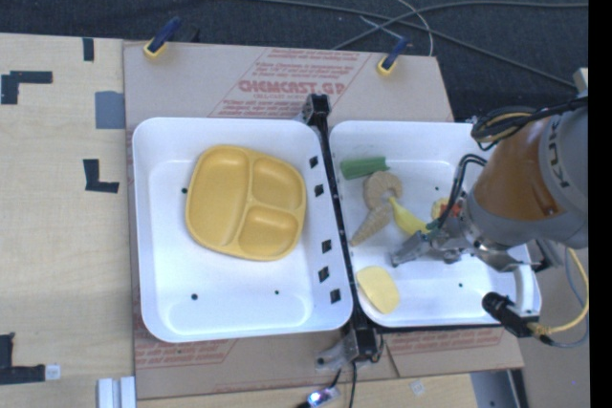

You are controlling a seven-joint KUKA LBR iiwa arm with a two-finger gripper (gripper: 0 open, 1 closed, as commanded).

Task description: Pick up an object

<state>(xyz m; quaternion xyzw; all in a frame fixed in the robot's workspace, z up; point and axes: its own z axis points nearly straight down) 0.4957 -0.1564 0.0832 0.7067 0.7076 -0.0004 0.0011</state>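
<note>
The desk [57, 234] is carrying a cardboard sheet [287, 81], and two white bins are sitting side by side on it. The divider [330, 205] between the bins is serving as the landmark.

The arm [526, 182] is reaching in well to the right of the divider, over the right bin [430, 301]. The left bin [163, 301] is lying just left of the divider and is holding a yellow plate [246, 202] with three compartments, lying flat.

The tool [406, 251] is hanging low in the right bin, a short way right of the divider. Whether it is released or clenched cannot be told; nothing is visibly sitting between its tips.

Near the divider on its right: a green piece [363, 167] at the far end, a tan cone [375, 220] below it, a banana [405, 217] just beside the tool, and a pale yellow disc [379, 288] at the near end.
</note>
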